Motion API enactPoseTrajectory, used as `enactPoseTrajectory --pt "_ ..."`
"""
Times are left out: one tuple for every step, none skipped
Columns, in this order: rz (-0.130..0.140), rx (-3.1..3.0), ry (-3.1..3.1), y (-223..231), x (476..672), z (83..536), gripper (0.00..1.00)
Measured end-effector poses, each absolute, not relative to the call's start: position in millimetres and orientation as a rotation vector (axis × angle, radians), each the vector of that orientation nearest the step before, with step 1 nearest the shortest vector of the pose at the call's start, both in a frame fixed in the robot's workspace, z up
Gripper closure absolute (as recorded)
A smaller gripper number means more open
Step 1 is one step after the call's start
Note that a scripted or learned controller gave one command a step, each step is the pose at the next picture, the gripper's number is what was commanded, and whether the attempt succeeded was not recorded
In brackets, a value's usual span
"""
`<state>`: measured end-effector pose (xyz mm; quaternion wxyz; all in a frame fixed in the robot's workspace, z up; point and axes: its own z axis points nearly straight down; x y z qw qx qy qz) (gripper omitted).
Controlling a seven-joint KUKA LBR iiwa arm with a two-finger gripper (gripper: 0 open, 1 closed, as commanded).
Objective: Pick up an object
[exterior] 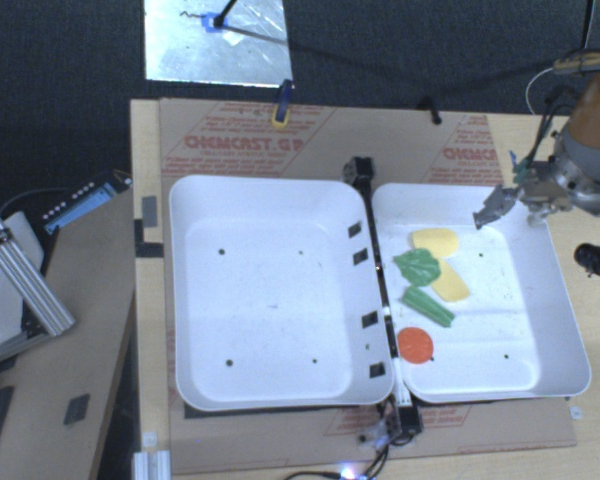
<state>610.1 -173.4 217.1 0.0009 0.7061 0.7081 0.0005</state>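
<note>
Approaching stage: gripper (pixel 488 211), grip state indeterminate, hovers at two o'clock over the right bin (pixel 555 313); next, descend onto yellow piece (pixel 435 239).

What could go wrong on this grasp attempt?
1. The green pieces and yellow pieces lie touching in the right bin; a grasp may nudge neighbours or catch two.
2. The gripper hovers near the bin's far rim, off the cluster; descending here likely closes on nothing.
</note>
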Motion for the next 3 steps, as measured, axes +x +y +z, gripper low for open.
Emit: enactPoseTrajectory --pt "-0.002 2.216 2.236 -106.1 587.6 136.0 0.00" --pt "0.003 2.224 2.218 -121.8 539.3 83.7 0.00" --pt "0.009 2.207 2.226 -90.4 593.4 86.9 0.00"
